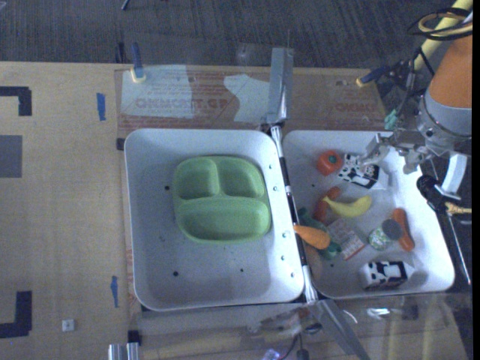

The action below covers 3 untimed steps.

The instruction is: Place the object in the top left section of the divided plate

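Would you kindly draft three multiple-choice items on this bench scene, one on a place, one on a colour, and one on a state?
1. Where does the divided plate lie?
A. In the left bin
B. In the right bin
C. On the bare bench

2. What colour is the plate?
A. Red
B. Green
C. Blue

3. What do the plate's sections hold?
A. A banana
B. A carrot
C. Nothing

Answers:
1. A, since the plate sits inside the left bin's walls.
2. B, as its whole surface is pale green.
3. C, since the banana and other items lie in the right bin, near the gripper.

Dim, bluish cast; soft focus; glare on bench top edge.
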Each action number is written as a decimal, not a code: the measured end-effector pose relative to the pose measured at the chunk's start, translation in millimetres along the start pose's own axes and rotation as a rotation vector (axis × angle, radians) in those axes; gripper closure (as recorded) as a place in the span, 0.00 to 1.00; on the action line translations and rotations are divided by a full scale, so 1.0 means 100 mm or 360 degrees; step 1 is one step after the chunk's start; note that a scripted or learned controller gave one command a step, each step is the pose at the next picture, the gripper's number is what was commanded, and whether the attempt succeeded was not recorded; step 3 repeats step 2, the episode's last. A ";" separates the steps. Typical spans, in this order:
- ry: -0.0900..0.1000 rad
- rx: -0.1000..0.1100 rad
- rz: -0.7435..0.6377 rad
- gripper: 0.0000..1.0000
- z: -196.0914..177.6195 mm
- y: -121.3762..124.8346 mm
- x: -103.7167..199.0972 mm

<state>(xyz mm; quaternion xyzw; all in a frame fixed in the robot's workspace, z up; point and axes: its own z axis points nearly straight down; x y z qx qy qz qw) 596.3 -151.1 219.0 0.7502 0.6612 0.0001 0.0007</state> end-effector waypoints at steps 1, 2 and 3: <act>-0.0002 -0.0006 -0.0004 1.00 -0.11 0.01 0.01; -0.0002 -0.0006 -0.0004 0.00 -0.10 0.01 0.01; -0.0002 -0.0006 -0.0004 0.00 -0.10 0.01 0.01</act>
